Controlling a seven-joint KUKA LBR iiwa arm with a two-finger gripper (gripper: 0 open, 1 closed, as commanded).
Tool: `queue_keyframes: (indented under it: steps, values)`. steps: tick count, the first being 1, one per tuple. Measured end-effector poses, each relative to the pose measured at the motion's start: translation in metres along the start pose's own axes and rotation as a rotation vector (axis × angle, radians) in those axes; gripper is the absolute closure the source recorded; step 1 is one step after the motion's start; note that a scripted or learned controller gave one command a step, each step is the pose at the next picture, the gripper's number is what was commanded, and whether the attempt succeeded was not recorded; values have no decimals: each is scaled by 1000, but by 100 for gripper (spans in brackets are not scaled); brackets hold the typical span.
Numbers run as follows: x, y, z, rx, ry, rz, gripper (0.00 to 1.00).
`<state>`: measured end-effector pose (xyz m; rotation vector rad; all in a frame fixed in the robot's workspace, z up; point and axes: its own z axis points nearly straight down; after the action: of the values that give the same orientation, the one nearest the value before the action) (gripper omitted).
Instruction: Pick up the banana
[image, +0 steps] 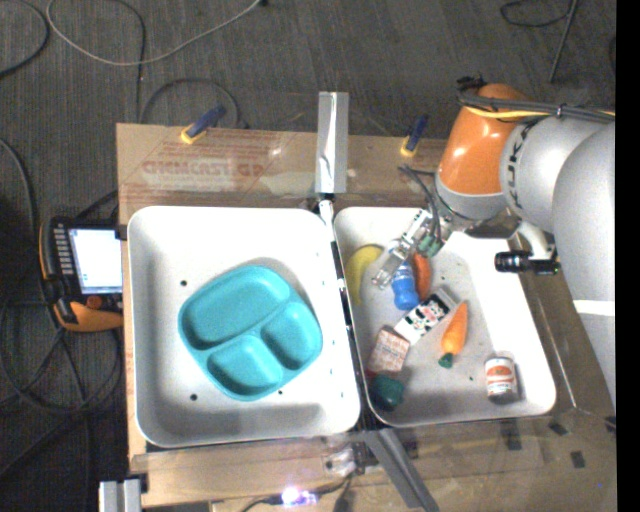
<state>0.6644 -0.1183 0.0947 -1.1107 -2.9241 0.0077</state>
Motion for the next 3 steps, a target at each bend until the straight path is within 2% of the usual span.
queue_keyframes:
  steps: [1, 2, 3]
  values:
    - [16, 3, 4, -6, -24, -163, 0]
    - [16, 6, -7, -15, -27, -164, 100]
    - [17, 2, 3, -12, -26, -335, 100]
